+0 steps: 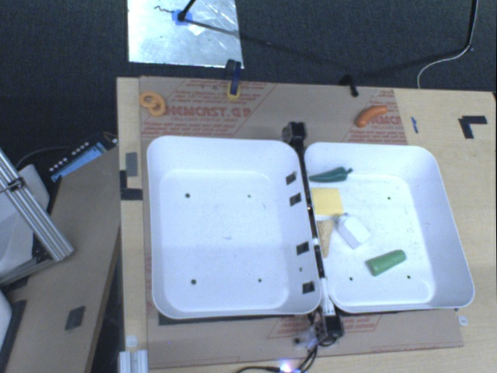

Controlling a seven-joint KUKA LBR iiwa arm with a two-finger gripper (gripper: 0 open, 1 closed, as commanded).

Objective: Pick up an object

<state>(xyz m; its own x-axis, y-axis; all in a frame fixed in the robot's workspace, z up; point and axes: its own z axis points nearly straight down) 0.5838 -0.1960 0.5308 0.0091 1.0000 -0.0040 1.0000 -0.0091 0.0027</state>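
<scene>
Objects for picking lie in the right bin (435,208), centre-right of frame: green pepper (330,175), yellow block (326,202), white piece (353,231), green cylinder (386,262). Risk: yellow block hugs the divider wall, crowding my approach; cylinder may roll. State of my fingers: cannot tell.

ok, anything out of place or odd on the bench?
Two toys lie outside the bins on the board: an orange ring near the back left corner and an orange sausage behind the right bin. Nothing looks spilled or damaged.
</scene>
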